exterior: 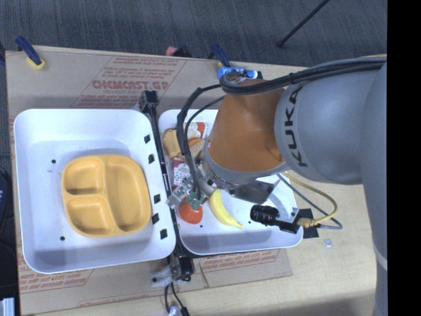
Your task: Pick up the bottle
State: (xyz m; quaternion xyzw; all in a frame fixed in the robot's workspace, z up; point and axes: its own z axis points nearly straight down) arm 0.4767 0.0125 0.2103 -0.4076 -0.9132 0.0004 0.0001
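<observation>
My gripper (186,194) hangs low over the left side of the right bin (263,241), under the orange wrist band. A red-and-white labelled object (179,172), possibly the bottle, lies just above the gripper against the bin's left wall, partly hidden by the arm. A red tomato (191,213) sits directly below the gripper, and a yellow banana (223,210) lies to its right. I see nothing clearly held.
A yellow divided plate (105,194) lies in the left bin (39,130). A tan bread-like item (172,142) and another packet (195,131) sit at the right bin's back left. Black cable and a connector (271,217) trail over the bin's right part.
</observation>
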